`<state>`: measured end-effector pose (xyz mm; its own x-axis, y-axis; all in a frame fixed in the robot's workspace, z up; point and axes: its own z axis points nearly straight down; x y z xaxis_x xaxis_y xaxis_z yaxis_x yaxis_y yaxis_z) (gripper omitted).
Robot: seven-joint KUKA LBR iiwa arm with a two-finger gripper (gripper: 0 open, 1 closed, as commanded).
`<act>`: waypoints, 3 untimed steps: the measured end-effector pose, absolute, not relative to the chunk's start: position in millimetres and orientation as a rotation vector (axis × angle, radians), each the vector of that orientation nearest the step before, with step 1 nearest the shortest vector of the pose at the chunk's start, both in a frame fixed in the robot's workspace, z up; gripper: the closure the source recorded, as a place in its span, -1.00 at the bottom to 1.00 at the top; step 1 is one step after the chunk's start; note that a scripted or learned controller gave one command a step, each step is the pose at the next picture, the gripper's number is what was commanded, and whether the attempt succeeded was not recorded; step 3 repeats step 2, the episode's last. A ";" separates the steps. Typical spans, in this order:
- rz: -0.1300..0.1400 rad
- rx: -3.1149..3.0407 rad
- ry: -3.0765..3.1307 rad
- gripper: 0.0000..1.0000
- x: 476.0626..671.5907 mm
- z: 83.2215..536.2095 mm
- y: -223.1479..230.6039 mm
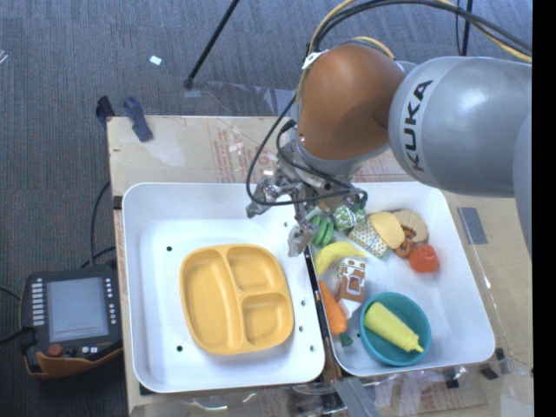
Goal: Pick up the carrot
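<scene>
The orange carrot [334,312] with a green stub at its lower end lies in the right bin, along its left wall, between a small carton and the bin divider. My gripper [303,231] hangs under the big orange wrist band, over the divider at the back of the bins. It is well behind the carrot and apart from it, close to a green vegetable [323,229] and a banana [340,253]. Nothing shows as held in it.
The left bin [148,224] holds a yellow divided plate [236,298]. In the right bin [460,320] are a small carton [351,279], a blue bowl [393,341] with a yellow item, a red tomato [424,258], a bread-like piece [401,229] and a green-white can [350,218].
</scene>
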<state>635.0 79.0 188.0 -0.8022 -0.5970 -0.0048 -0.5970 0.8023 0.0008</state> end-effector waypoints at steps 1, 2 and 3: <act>0.003 -1.080 2.946 -1.00 587.7 100.7 126.3; 0.021 -1.095 2.966 1.00 580.3 103.3 130.0; 0.021 -1.095 2.966 1.00 580.3 103.3 130.0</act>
